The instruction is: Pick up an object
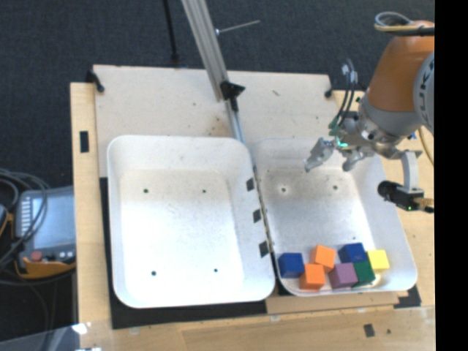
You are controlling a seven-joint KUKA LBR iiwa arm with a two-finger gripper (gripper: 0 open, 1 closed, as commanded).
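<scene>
Several small blocks lie bunched at the near end of the right bin (307, 218): a blue block (291, 263), two orange blocks (325, 255) (314, 276), a purple block (342, 275), a green block (364, 272), a dark blue block (353, 252) and a yellow block (378, 259). My gripper (335, 157) hangs over the far end of the same bin, well away from the blocks. Its two fingers are spread apart with nothing between them.
The left bin (183, 218) sits beside the right one, divided by their touching rims. A slanted metal pole (208, 42) rises behind the bins. A control pendant (44, 229) lies off the bench at the left.
</scene>
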